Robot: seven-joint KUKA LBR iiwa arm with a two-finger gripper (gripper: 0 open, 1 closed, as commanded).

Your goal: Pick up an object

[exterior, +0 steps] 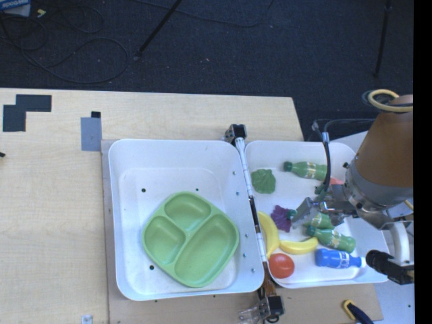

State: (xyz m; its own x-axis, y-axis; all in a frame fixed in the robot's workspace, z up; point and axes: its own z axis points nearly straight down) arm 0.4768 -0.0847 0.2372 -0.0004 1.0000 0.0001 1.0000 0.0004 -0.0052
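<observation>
- Nearest the camera: front rim of the left bin [182, 295], with the surface [54, 235] showing light wood to its left.
- Left bin holds a green divided plate [191, 238], three compartments, lying flat, slightly toward the bin's right front.
- Right bin [297, 148] sits touching the left bin along a shared edge.
- In the right bin, front left: yellow banana [270, 233] curved along the front, red tomato [282, 266] just beside its lower end.
- Green leafy piece [263, 180] near the back left of the right bin; purple grape bunch [282, 217] between it and the banana.
- Green bottle [307, 170] lies on its side at the back; a second green bottle [334, 239] lies near the front, with the blue bottle [337, 258] just in front of it.
- End effector [316, 211] is low over the middle of the right bin, next to the grape bunch and what is possibly another green bottle partly hidden under it.
- Cannot tell whether it is spread or pressed together, dark and blurred here.
- Arm [385, 154] comes in from the right, orange band above grey wrist.
</observation>
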